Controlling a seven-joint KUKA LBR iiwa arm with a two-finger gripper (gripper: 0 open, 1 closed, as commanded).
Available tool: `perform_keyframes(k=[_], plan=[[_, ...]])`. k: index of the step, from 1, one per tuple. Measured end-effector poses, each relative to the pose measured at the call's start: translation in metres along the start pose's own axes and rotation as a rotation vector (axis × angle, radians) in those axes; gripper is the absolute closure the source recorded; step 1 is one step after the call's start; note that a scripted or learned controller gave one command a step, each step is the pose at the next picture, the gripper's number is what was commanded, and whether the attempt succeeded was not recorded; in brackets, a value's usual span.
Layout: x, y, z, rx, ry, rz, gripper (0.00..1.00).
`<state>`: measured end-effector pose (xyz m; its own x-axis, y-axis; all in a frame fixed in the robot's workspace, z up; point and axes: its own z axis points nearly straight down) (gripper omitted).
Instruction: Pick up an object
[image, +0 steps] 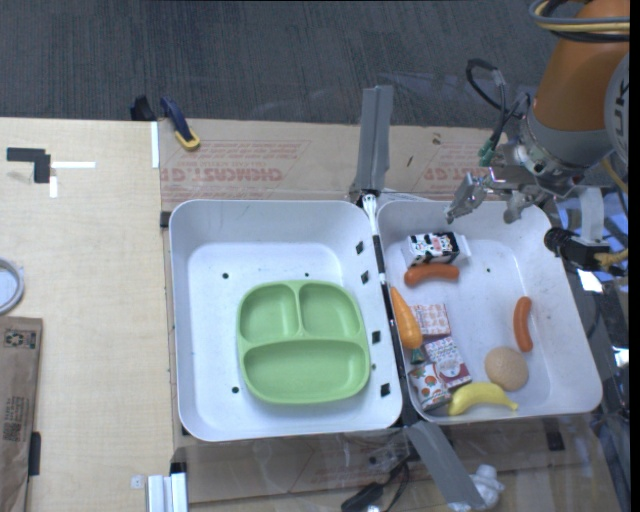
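Up over the right bin's (575, 330) far rim, my jaws hang spread, pinching nothing. Below lie a milk carton (433, 245) and a sausage (431, 272).

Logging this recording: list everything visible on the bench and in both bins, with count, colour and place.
white bins: 2, side by side
divided plate: 1, green, left bin
sausages: 2, red-orange, right bin
carrot: 1, orange, right bin's left edge
banana: 1, yellow, right bin's front
bread roll: 1, tan, by banana
small cartons: several, printed, right bin
clamp: 1, blue and yellow, bench rear
gripper: 1, grey, above right bin's rear
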<state>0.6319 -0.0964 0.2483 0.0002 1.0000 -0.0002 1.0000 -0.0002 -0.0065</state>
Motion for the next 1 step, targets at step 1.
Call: perform_keyframes(k=[1], plan=[[-0.0776, 0.0274, -0.0735, -0.003, -0.002, -0.031, 0.0]])
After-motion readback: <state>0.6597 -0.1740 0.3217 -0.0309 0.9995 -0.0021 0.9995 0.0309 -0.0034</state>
